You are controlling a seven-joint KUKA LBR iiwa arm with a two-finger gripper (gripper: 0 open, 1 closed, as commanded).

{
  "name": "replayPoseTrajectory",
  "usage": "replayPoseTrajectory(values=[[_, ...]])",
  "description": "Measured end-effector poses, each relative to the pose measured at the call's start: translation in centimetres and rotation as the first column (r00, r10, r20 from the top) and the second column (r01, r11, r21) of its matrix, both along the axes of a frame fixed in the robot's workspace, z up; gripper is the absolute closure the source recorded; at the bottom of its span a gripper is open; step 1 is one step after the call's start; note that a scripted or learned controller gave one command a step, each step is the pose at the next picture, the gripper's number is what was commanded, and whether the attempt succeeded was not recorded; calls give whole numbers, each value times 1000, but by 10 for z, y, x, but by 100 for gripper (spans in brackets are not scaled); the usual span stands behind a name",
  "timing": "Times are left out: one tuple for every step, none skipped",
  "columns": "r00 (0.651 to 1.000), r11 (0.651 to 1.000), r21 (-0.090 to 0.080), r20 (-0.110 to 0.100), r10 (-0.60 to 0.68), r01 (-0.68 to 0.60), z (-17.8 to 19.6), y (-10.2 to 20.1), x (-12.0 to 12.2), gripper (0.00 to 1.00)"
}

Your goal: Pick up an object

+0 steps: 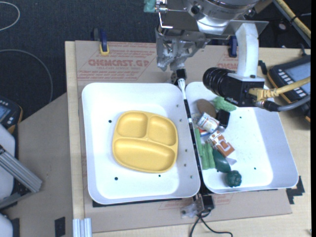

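Hanging above the far edge of the two bins, the hand point(173, 58) sits over the cardboard sheet point(123, 58), well apart from every object; whether it is clenched or released cannot be told. A yellow divided plate point(145, 141) lies alone in the left bin point(98, 132). The right bin point(266, 147) holds a cluster along its left side: a small can point(207, 123), a green bottle point(224, 163), a brown item and packets. Both bins rest on the desk point(296, 132) above dark carpet point(39, 23).

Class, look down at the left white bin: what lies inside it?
Inside the left white bin lies one yellow plastic divided plate, its three compartments facing up. Whatever is beneath the plate is covered.
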State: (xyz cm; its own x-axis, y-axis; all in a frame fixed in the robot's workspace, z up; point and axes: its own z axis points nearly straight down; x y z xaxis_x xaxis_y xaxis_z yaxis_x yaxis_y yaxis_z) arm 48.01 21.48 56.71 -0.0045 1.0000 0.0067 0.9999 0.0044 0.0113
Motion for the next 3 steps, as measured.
replayPoseTrajectory(values=[[1000, 1000, -15, -29, -9, 9, -156, -30, 7, 100], [1000, 1000, -9, -17, -10, 10, -173, -72, -1, 100], [1000, 1000, -10, -22, -10, 9, -245, -102, -1, 100]])
